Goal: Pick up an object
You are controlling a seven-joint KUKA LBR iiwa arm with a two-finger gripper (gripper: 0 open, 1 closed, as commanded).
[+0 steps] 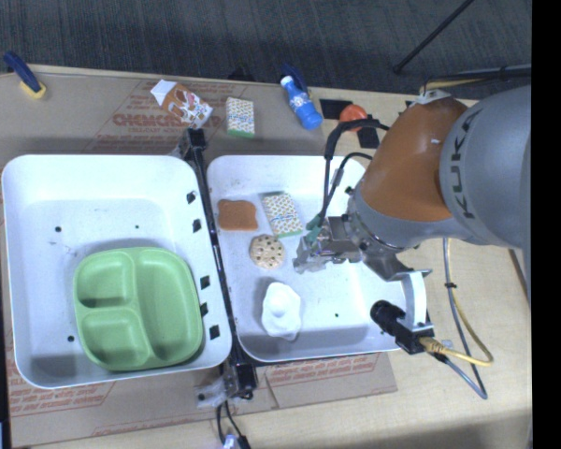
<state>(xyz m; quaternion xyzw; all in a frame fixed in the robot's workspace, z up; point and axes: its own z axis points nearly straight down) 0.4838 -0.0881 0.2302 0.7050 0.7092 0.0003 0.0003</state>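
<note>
The right bin (pixel 337 321) holds an orange-brown slab (pixel 237 215), a patterned rectangular packet (pixel 282 211), a speckled round cookie (pixel 266 251) and a white crumpled object (pixel 280 309). My gripper (pixel 315 249) hangs low over the middle of this bin, just right of the cookie and below the packet. The grey arm with its orange band (pixel 411 171) reaches in from the right and covers the bin's right part. Nothing shows between the fingers.
The left bin (pixel 37 195) holds a green divided tray (pixel 136 307). Behind the bins on the cardboard lie a snack wrapper (pixel 180 104), a small patterned packet (pixel 240 117), a blue bottle (pixel 301 102) and an orange object (pixel 353 113). Cables trail at the right.
</note>
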